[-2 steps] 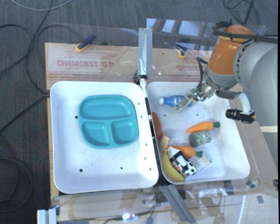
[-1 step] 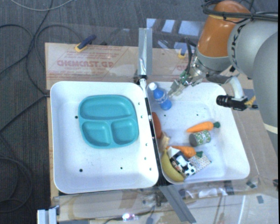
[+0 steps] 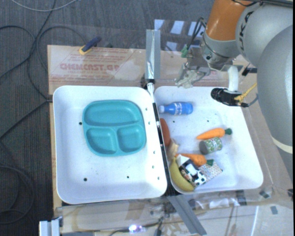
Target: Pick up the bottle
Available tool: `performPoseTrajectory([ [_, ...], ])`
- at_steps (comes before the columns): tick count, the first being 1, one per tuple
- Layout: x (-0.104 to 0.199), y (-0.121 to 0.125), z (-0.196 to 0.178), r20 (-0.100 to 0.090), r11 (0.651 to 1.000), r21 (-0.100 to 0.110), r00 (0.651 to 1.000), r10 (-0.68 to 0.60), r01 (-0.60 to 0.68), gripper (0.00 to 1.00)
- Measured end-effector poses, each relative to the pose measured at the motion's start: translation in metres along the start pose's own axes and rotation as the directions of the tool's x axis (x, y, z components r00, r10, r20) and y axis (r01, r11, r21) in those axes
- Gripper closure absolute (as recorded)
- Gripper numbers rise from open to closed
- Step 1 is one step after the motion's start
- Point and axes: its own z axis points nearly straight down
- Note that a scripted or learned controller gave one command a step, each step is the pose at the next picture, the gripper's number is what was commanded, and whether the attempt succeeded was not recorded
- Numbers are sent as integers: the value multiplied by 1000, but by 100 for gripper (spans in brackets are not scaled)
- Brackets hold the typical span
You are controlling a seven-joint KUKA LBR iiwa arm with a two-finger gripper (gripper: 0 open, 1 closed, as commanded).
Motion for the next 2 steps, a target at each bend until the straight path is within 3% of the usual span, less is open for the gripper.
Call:
performPoseTrajectory([
  [1,-31,-50,-5,0,996,0,996,-85,85,100],
  [2,-31,-50,-5,0,996,0,996,-85,85,0],
])
